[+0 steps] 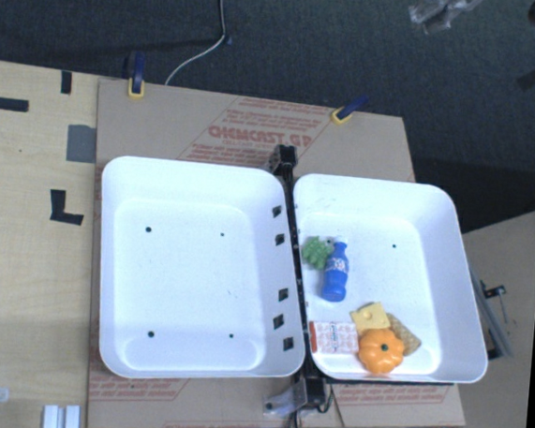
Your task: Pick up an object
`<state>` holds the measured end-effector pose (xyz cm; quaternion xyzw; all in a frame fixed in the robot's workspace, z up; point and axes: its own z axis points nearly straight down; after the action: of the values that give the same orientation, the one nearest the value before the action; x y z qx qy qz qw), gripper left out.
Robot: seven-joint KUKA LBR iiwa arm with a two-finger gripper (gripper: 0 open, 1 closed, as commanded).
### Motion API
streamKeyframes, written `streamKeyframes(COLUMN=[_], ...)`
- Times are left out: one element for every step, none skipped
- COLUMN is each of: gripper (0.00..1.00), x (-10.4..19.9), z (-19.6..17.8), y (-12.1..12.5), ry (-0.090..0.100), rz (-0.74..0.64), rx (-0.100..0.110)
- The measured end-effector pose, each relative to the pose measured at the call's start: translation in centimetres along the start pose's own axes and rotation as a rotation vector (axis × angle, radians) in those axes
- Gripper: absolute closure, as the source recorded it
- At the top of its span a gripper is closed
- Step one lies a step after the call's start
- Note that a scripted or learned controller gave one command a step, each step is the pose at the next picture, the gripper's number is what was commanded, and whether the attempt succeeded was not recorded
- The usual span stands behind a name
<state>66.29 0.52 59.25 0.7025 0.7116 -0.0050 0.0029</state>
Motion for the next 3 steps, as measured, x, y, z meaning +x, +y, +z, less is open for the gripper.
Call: streamKeyframes(gripper=[1.00, 1.00, 1.00], x=[0.1, 0.1, 0.2], z=[-1.0, -2.0, -3.0], y=[0.0, 0.0, 0.1], ry=[-0.001, -0.002, -0.003], rz=[-0.001, -0.002, -0.003], rx=[0.000, 0.000, -0.002])
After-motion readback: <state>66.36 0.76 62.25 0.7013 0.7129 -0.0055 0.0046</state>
